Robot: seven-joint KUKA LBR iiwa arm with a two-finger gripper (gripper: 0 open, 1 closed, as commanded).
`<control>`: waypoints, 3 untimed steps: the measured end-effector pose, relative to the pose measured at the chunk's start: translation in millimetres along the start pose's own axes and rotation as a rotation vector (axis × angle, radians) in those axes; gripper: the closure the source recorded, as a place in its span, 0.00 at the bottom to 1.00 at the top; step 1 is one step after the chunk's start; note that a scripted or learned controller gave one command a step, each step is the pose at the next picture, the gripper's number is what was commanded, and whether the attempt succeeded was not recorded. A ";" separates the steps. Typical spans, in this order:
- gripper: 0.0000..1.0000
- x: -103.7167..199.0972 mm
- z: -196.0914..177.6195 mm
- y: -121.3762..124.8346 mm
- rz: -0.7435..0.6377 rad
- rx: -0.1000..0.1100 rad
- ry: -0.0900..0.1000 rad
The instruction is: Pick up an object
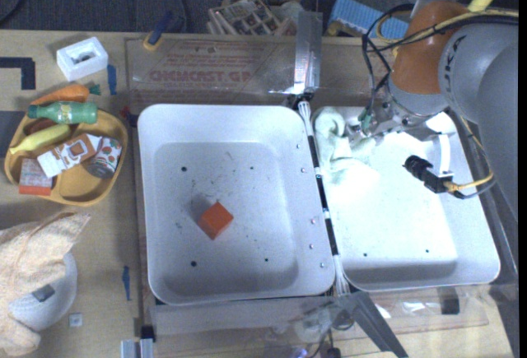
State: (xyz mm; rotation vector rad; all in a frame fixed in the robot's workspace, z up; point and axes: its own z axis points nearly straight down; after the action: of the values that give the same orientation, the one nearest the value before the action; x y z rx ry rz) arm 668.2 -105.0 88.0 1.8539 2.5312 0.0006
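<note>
- Reaching in from the right, the grey arm (486,60) with its orange band (428,48) is seen bent down over the far left corner of the right bin (428,258).
- The tool (368,124) is found low at that corner, just beside a pale, crumpled object (333,146) that lies against the bin's left wall.
- Whether the tool is apart or together cannot be told; its tip is lost in glare and cabling.
- Nothing can be seen clamped in the tool.
- A small orange block (216,219) is seen resting on the floor of the left bin (165,134), somewhat left of centre and well apart from the tool.
- A black part (420,169) on a yellow-and-black cable is seen hanging over the right bin, near its right side.
- To the left of the bins, on the desk (49,44), a yellow bowl (82,188) is seen holding a green bottle (66,112), a banana (37,138) and small packets.
- A white box (82,58) is seen beyond the bowl, and a beige cloth (37,253) nearer than it.
</note>
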 end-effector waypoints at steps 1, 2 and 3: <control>0.00 48.8 -97.9 -80.5 0.048 0.003 0.004; 0.00 12.7 -3.5 -63.1 0.201 -0.008 0.001; 1.00 11.4 -14.6 -62.3 0.205 -0.013 0.001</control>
State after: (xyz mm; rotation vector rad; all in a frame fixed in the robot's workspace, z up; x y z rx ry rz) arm 605.3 -112.9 102.5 2.0985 2.3238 0.0187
